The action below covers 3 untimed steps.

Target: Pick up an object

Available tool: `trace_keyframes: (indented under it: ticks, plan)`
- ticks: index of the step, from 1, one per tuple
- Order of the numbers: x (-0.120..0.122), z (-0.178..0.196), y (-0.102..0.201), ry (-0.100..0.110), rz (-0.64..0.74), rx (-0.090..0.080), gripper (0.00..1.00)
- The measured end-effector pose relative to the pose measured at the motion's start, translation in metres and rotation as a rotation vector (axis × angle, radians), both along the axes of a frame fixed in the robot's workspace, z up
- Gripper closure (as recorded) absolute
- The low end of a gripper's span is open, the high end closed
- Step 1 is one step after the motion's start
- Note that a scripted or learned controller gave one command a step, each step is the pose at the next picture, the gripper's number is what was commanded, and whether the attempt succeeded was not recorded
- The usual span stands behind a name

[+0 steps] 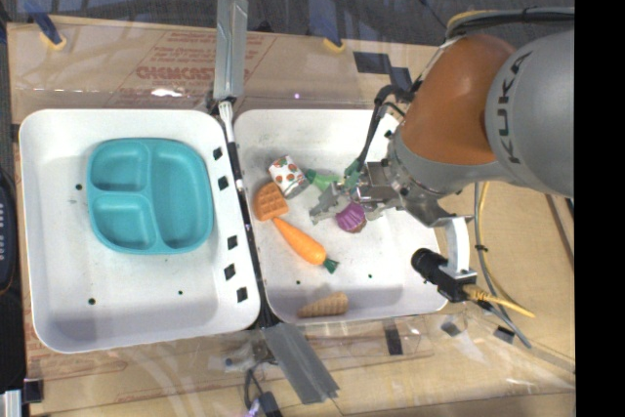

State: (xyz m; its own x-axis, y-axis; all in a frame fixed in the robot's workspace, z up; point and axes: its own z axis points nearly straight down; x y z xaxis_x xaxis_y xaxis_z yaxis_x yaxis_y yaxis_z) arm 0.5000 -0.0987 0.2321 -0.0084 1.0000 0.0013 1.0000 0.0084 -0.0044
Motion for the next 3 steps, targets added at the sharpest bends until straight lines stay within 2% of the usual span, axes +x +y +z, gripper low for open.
trace_keyframes:
  ticks: [1, 2, 3]
  plan:
    - [0.037, -0.14, 0.001, -0.003, 0.159, 0.001, 0.0]
    - [0.037, -0.131, 0.0, -0.001, 0.163, 0.0, 1.0]
    - [0.073, -0.038, 0.018, -0.007, 0.024, -0.002, 1.0]
